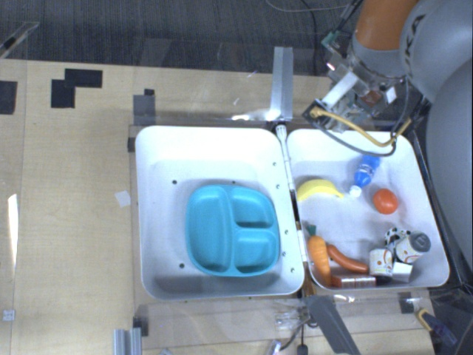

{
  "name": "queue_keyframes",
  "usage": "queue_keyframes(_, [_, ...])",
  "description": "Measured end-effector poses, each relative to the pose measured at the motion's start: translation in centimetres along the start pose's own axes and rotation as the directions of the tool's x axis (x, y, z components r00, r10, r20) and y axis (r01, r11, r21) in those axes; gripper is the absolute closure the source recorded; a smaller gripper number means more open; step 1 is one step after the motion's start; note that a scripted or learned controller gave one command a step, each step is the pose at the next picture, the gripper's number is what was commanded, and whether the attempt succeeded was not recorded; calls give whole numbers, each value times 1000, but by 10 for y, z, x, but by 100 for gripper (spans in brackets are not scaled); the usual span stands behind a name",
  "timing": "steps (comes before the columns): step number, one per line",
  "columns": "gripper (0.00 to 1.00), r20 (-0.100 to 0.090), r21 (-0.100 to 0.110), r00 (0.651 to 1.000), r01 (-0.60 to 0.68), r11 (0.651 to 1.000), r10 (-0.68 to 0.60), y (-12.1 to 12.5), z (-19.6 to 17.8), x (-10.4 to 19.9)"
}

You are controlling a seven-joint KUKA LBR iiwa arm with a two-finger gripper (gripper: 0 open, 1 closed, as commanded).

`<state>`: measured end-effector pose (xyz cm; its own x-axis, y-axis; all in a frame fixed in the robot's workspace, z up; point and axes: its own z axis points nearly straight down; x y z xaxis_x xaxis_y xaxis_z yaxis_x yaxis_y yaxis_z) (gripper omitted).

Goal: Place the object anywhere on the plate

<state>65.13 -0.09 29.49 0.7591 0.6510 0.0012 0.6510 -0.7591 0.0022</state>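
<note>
Overhead, a grey arm (436, 21) with an orange band reaches in from the right and hangs above the far edge of the right bin (417, 161); its end effector (355, 98) sits among cables and a yellow hose near that bin's back rim, and whether it is open or closed cannot be told from this angle, nor can anything be seen in its grip. Two shallow white bins lie side by side on the pale wooden bench (66, 198); the left bin (159, 161) carries a blue divided plate (231, 229), which lies flat near the bin's middle with its compartments bare. Across the divider, the right bin holds the loose items: a yellow banana (319, 190) lies near the left wall; a small blue bottle (363, 174) rests tilted just beside it, toward the back; an orange ball (384, 200) sits near the bottle, apart from the right wall; a carrot (318, 252) lies along the front left corner, with a red sausage-shaped piece (347, 257) touching or just beside it; a black and white toy (399, 246) sits near the front right corner, next to a small white block (380, 259). All of these items rest in the right bin, well apart from the plate.
</note>
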Motion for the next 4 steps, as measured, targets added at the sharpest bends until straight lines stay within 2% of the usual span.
queue_keyframes(1, [100, 0, 2, 999, -41, 999, 41, 24, 83, -34])
queue_keyframes(2, [100, -2, 1, 971, 238, 971, -238, -20, 110, -24])
queue_keyframes(3, [100, -1, 2, 966, 260, 966, -260, -149, 123, 17])
queue_keyframes(4, [100, -2, 2, 945, 327, 945, -327, -216, 142, 28])
